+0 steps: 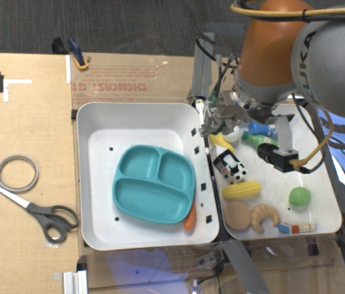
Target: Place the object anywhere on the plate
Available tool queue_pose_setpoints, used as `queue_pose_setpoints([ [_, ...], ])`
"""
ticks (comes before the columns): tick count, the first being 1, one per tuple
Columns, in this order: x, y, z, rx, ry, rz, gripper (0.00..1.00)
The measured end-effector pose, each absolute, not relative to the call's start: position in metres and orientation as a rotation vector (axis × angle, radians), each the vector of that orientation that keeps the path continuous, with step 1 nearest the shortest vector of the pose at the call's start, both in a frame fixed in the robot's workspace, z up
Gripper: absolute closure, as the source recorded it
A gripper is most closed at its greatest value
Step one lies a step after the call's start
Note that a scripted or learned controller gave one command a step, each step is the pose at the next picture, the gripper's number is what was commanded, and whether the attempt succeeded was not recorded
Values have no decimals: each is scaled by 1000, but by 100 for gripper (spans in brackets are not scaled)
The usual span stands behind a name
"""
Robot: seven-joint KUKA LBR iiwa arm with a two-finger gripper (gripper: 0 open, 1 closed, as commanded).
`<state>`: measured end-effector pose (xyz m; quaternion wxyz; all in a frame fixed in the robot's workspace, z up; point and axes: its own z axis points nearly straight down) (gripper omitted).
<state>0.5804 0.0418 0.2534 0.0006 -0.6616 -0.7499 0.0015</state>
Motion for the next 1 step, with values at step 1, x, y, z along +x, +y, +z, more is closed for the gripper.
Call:
queue_pose_setpoints([
  [1,530,86,263,-2109,-2326,5,100],
])
